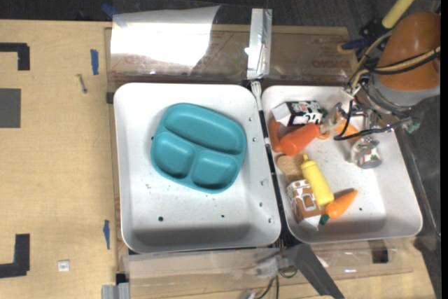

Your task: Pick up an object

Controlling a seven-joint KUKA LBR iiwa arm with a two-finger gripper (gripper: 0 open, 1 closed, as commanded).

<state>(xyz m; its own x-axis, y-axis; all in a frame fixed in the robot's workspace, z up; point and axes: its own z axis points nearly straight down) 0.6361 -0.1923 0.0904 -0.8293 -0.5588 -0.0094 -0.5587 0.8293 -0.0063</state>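
End effector [367, 153] hangs low in the upper right of the right bin [399, 210]; I cannot tell its opening, and nothing shows in its grasp. Left of it lie a small milk carton [299, 110] and an orange carrot [298, 138]; lower down, a yellow bottle [316, 179], a brown-white carton [303, 198] and a second carrot [340, 204]. Left bin [140, 199] carries a teal divided plate [199, 145].
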